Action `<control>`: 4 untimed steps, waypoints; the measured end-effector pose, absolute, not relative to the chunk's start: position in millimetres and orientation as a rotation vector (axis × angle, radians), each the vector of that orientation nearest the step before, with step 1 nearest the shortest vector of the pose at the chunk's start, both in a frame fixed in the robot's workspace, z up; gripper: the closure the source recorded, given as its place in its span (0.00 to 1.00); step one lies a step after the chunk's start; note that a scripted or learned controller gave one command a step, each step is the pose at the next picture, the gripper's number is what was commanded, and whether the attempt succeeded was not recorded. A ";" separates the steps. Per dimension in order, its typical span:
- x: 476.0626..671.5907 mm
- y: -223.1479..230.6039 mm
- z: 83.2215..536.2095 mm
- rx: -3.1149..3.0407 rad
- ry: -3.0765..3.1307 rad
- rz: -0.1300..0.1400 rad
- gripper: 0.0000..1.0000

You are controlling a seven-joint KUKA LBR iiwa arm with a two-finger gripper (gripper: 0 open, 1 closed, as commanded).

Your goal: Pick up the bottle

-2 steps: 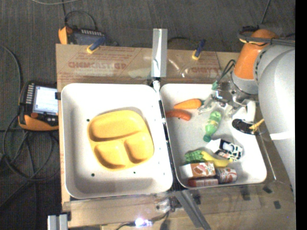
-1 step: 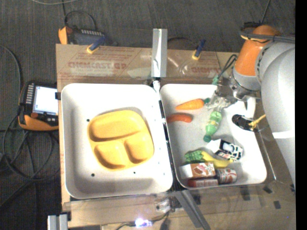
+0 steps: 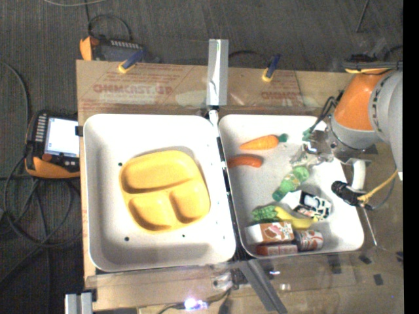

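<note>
Dark carpet with cables is lying all around a brown bench (image 3: 163, 87) that is bearing two white bins. At the right side, the grey arm (image 3: 366, 113) with its orange band is reaching in over the right bin (image 3: 340, 237). Its gripper (image 3: 315, 150) is hanging near the top of that bin, just above the upper end of the green bottle (image 3: 291, 182). Whether it is squeezing or loose is too small and blurry to tell, and no bottle is showing in its grip.

The bottle is lying on its side, tilted, near the middle of the right bin. A carrot (image 3: 262, 142) and a red sausage (image 3: 245, 161) are lying up and to the left of it. A banana (image 3: 292, 217), a small black-and-white pack (image 3: 313, 205), a carton (image 3: 270, 231) and a can (image 3: 308, 241) are sitting below it. A yellow tray (image 3: 167, 190) is resting in the left bin (image 3: 105, 241).

The arm seems to be at the reaching step, so the pick is not done yet. Next, the gripper probably needs to go down over the bottle's body, turn to sit across it, and close without bumping the pack beside it.
</note>
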State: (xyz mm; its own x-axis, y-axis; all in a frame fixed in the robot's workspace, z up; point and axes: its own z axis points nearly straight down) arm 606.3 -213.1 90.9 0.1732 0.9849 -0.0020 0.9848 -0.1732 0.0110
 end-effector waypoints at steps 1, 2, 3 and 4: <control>588.4 -189.7 91.4 2.599 1.742 0.015 1.00; 599.2 -138.4 207.4 2.719 1.572 -0.005 1.00; 599.0 -138.9 207.3 2.720 1.571 -0.007 0.00; 576.4 -148.2 89.3 2.573 1.792 0.009 0.00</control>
